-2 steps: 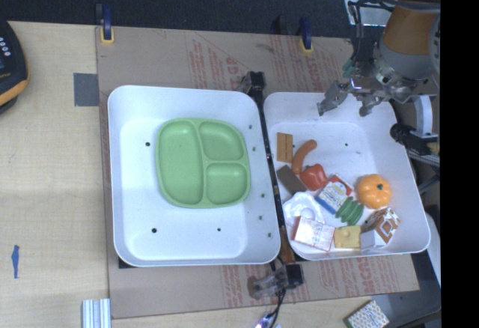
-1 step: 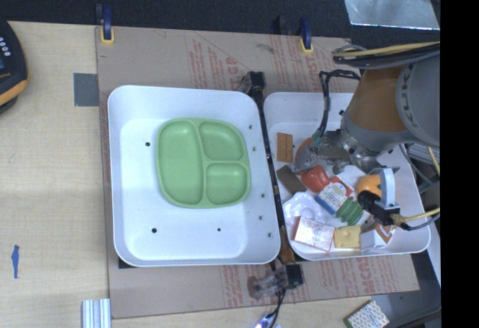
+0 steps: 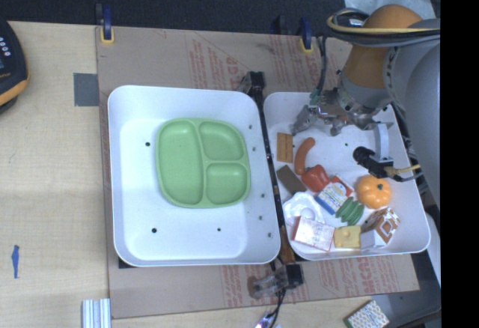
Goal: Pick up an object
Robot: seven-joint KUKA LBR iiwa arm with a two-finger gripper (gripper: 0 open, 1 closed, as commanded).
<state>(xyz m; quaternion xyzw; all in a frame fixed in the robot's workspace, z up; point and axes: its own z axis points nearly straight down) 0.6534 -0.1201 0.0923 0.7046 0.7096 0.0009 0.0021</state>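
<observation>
The right bin [image 3: 419, 240] holds a jumble of toy food. In it lie a tan wafer [image 3: 284, 147], an orange-red sausage [image 3: 303, 156], a red piece [image 3: 316, 177], a small orange pumpkin [image 3: 373, 192], green pods [image 3: 349, 210], a yellow cheese block [image 3: 346, 237] and several packets. My gripper [image 3: 326, 118] hovers over the far end of this bin, just beyond the sausage. It is open, with nothing between its fingers. The arm's wrist hides the bin's far right corner.
The left bin [image 3: 127, 237] carries a green divided plate [image 3: 202, 162]. Both bins rest on a cardboard sheet [image 3: 187, 49] held by blue clamps. A black and orange device [image 3: 9, 64] sits at the bench's left edge.
</observation>
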